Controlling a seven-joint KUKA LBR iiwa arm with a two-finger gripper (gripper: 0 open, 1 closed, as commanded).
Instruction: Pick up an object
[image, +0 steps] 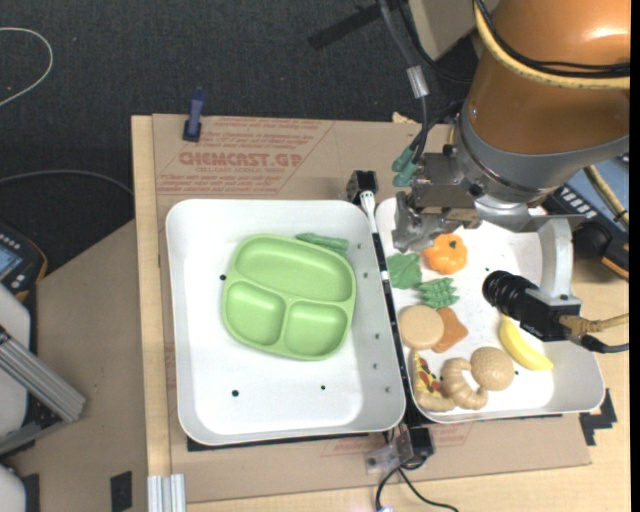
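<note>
pale green plastic fills the middle of the left bin (200, 400): a divided plate (290, 296) with three compartments lies there slightly turned, and a small darker green leafy piece (322, 241) pokes out at its upper right edge, close to the bin wall. the right bin (580, 385) holds a cluster of toy foods. an orange pumpkin-like piece (446, 254) sits near the top of that bin, with a green leaf shape (404, 270) just beside it on the left and another jagged green piece (438, 292) below. further down lie a round tan disc (420, 326), an orange-brown wedge (452, 328) touching it, a yellow banana (524, 345) to the right, a tan mushroom-like piece (492, 367), a knobbly beige piece (460, 385) and a small multicoloured item (429, 377) at the bin's lower left. the grey and orange arm (550, 80) comes in from the upper right, and its end effector (412, 232) hangs low over the top left part of the right bin, just beside the pumpkin-like piece and above the green leaf shape. how far it is spread cannot be told from this angle, nor whether it has hold of anything. a black cylindrical part (515, 298) sticks out over the right bin near the banana. both bins rest on a brown cardboard sheet (250, 150) on the worktop, with a small blue clip (194, 118) at the sheet's upper left.
</note>
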